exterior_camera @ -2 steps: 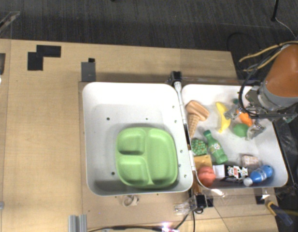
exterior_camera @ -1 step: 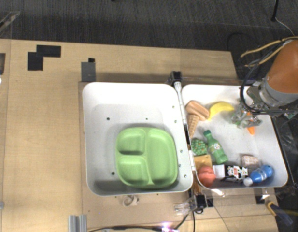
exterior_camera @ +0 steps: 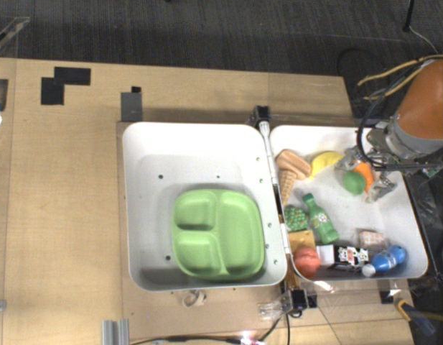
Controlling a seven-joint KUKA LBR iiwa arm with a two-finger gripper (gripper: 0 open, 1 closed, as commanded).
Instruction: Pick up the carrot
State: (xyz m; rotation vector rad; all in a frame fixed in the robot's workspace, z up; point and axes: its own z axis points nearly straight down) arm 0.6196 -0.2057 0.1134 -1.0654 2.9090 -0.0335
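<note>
The carrot [exterior_camera: 356, 177], a short orange body with a round green top, is in the upper right part of the right bin [exterior_camera: 404, 214]. My gripper [exterior_camera: 365, 175] comes in from the right under the orange wrist band and stands directly over it. One metal finger [exterior_camera: 348, 162] shows on the carrot's upper left and the other on its lower right, so the carrot lies between them and they appear closed on it. The wrist hides part of the carrot's orange end.
A yellow fruit [exterior_camera: 323, 162], a bread roll [exterior_camera: 293, 164] and a cone [exterior_camera: 286, 185] lie left of the carrot. A green bottle [exterior_camera: 320, 220], red apple [exterior_camera: 306, 261], small packets and a blue item [exterior_camera: 388, 259] crowd the bin's front. The left bin [exterior_camera: 142, 164] holds a green divided plate [exterior_camera: 217, 230].
</note>
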